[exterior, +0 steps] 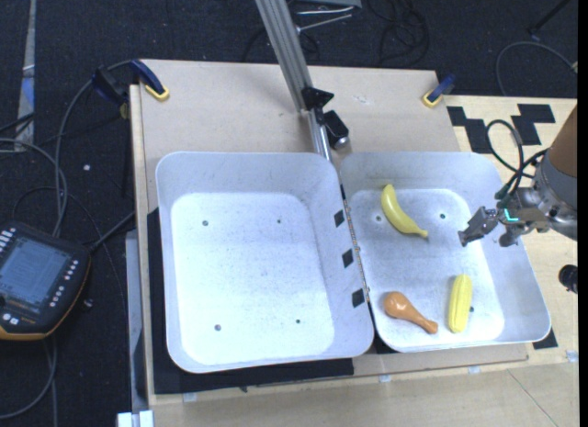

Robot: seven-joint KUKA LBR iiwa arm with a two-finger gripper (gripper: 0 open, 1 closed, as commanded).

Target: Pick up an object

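A yellow banana (401, 212) lies in the upper middle of the right bin (478, 173). An orange gourd-shaped toy (408, 311) rests near that bin's front left, and a yellow corn cob (459, 302) lies just right of it. My gripper (487, 230) hangs over the right side of the right bin, to the right of the banana and above the corn cob. Its dark fingers are spread apart with nothing between them.
The left bin (175, 186) sits beside the right one on the wooden bench. A slanted metal pole (287, 39) rises from the gap between the bins at the back. Cables and a handheld pendant (32, 278) lie on the floor to the left.
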